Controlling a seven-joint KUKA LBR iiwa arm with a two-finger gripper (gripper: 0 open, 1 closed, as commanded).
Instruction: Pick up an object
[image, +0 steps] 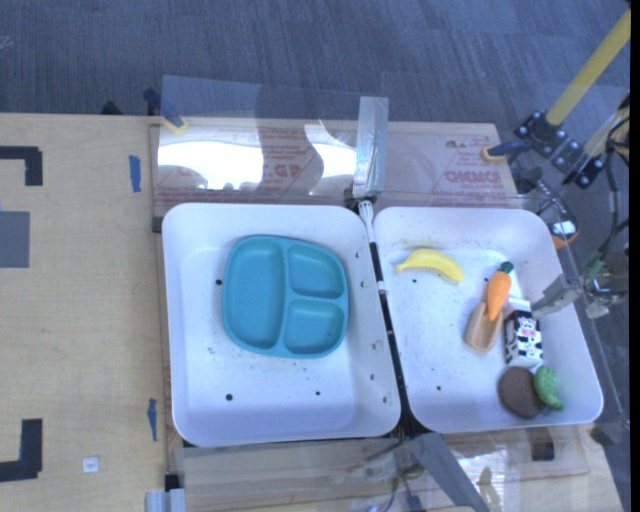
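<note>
The right bin holds several small objects. A yellow banana lies near its back left. An orange carrot with a green top leans on a tan wooden block. Just right of them stands a black-and-white cow-patterned carton. A brown round object and a green object sit together in the front right corner. In the left bin lies a blue divided plate.
A clear plastic panel and a grey metal post stand behind the bins. A yellow rod with a black clamp and cables hangs over the upper right. The wooden bench extends left.
</note>
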